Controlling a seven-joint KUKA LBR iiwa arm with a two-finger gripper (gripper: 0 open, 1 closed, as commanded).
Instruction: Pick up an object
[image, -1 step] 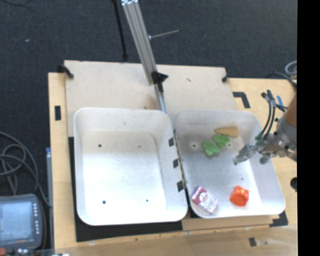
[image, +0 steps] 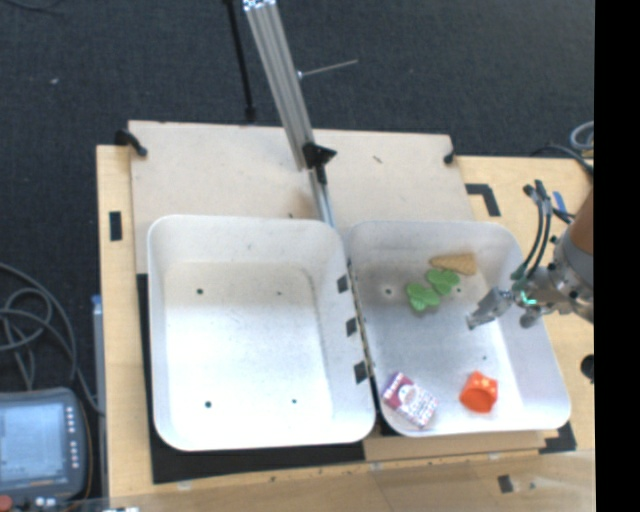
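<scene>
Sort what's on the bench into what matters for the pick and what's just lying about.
For the pick: gripper, green toy, tan piece, orange cup, pink packet, all in the right bin.
Lying about: left bin, metal pole, screen.

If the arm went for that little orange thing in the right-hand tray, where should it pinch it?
Probably across the narrow middle of the orange object, coming straight down from above. It lies alone on the right bin floor, apart from the pink-and-white packet, so there is room on both sides. The gripper is above and behind it.

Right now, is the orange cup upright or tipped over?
Tipped: the orange cup lies on its side on the right bin's floor.
</scene>
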